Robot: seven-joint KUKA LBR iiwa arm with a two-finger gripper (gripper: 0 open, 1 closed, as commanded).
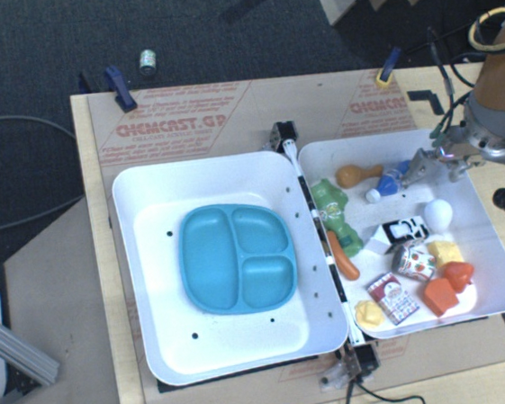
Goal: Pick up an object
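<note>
1. I see my gripper (pixel 431 160) at the far right of the right bin (pixel 503 254), low over its upper corner, with the arm (pixel 495 105) coming in from the right. I cannot tell from this angle whether it is released or clenched, and nothing visibly sits in it.
2. The pickable things all lie in that right bin: a blue-and-white bottle (pixel 386 183) just beside the gripper, a tan pear-shaped toy (pixel 356 175) a little further left, a white egg (pixel 438 214) just below, then a black-and-white piece (pixel 402 229), a small can (pixel 415 261), a red block (pixel 441 296), a red card box (pixel 392 298), a carrot (pixel 343 259) and green leafy toys (pixel 332 204) along the divider.
3. The left bin (pixel 141 254) holds a blue divided plate (pixel 238 256); I judge that irrelevant to the grasp.
4. My nearest candidate is the bottle. I would centre over its body, not its cap, and line up across its short axis.
5. The egg looks round and slick, so I would skip it.
6. I judge the bin wall close by as the main risk; I would descend straight and slow, and lift only after a firm close.
</note>
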